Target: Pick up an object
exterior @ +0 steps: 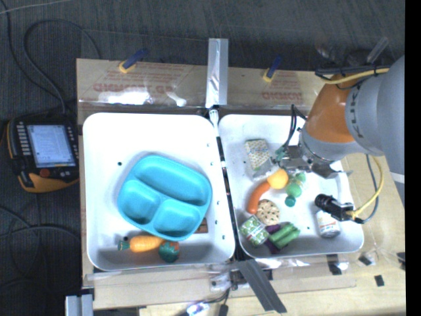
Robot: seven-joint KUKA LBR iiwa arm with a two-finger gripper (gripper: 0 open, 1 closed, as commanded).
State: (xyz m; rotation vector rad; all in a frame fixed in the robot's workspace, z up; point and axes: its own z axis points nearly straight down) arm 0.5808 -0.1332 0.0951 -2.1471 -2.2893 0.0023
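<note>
Jaws [287, 165] – opening impossible to tell – sit low over orange toy [277, 178], right bin [358, 239].

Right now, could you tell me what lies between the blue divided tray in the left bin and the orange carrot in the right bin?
In the camera view, only the two bins' adjoining white walls lie between the blue tray and the carrot.

A single fixed camera looks down at a slant from above the desk [99, 71], far enough off to take in both white bins, the left bin [92, 176] and the right bin [355, 242], with the arm [368, 117] entering from the right.
</note>
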